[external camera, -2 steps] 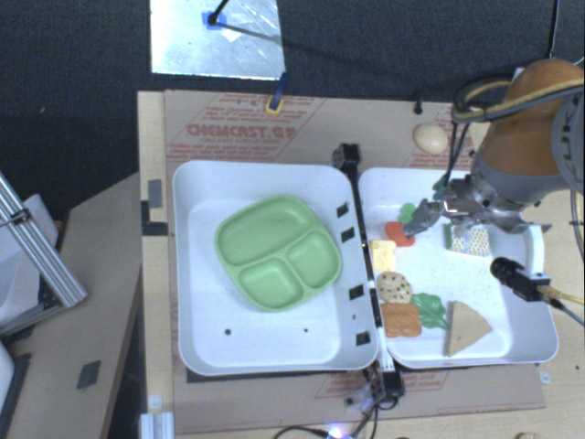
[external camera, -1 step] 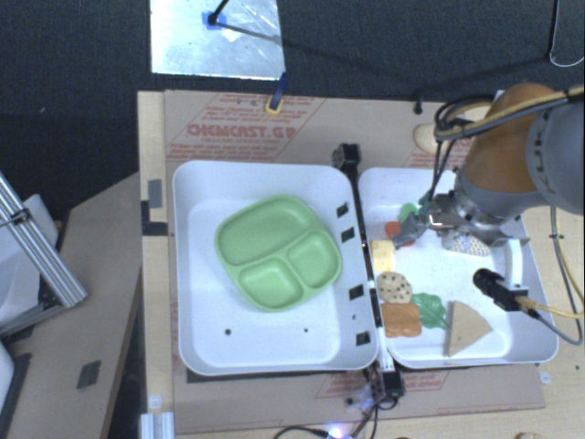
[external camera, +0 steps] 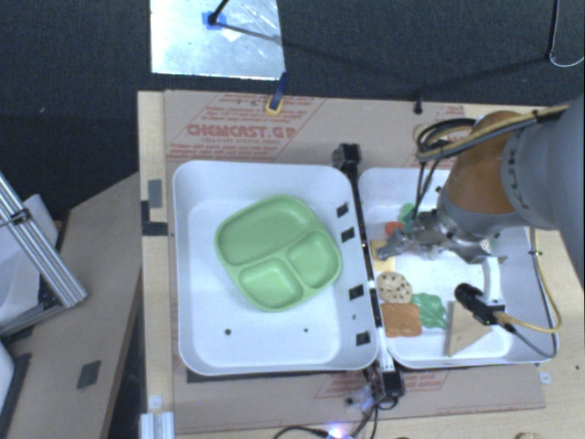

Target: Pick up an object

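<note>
My gripper [external camera: 399, 242] hangs low over the left part of the right bin [external camera: 457, 359], with the grey arm and its orange band [external camera: 475, 176] covering much of that bin. Just below the gripper lies a round speckled cookie [external camera: 395, 287]. Below the cookie sits an orange square cracker [external camera: 400, 319], with a green leafy piece [external camera: 430, 310] beside it. A tan wedge [external camera: 467, 337] rests near the bin's front edge. A small red and green item [external camera: 405, 214] peeks out just above the gripper. Nothing visible sits in the gripper.
The left bin [external camera: 196, 273] holds a green divided plate [external camera: 278, 251]. A black cable plug [external camera: 473, 302] with a yellow cable hangs off the arm over the right bin. A black clip row [external camera: 352, 236] runs between the bins.
</note>
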